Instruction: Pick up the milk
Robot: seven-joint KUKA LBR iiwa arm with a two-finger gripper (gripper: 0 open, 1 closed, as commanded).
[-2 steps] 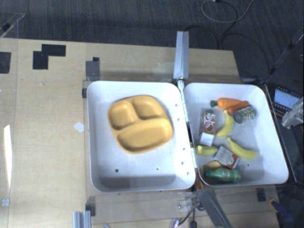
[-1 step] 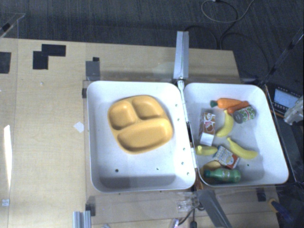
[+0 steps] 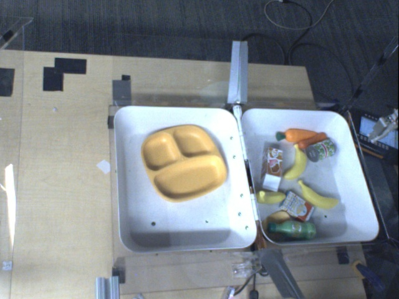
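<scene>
Two bins: a left bin (image 3: 128, 185) and a right bin (image 3: 349, 185) sit rim to rim on the tabletop (image 3: 56, 167). All the loose goods are heaped on one side, presumably so the other stays free as a drop-off.

Milk: the small brown-and-white carton (image 3: 272, 166), which I take to be the milk, lies on its side in the right bin, hard by the wall the two bins share.

Banana: one banana (image 3: 297, 165) curves against the milk's right flank, touching it or all but. It would crowd a grasp from that side.

Second banana: it (image 3: 318, 195) lies below and to the right of the milk, clear of it.

Yellow fruit: a small lemon-like piece (image 3: 270, 197) sits just below the milk's white end.

Orange carton: a second, smaller box (image 3: 296, 205) is tilted below and right of the milk, an easy one to mistake for the target.

Carrot and can: the carrot (image 3: 302, 135) and a can (image 3: 321, 149) lie above and to the right of the milk, apart from it.

Green bottle: it (image 3: 292, 230) lies flat well below the milk, at the bin's near wall.

Yellow tray: a divided dish (image 3: 184, 162) rests alone in the left bin, far left of the milk.

Stage: the milk lies untouched, so the pick looks not yet begun.

Likely approach: from above, closing across the carton's narrow width, since the wall and the banana hem in its two sides.
</scene>
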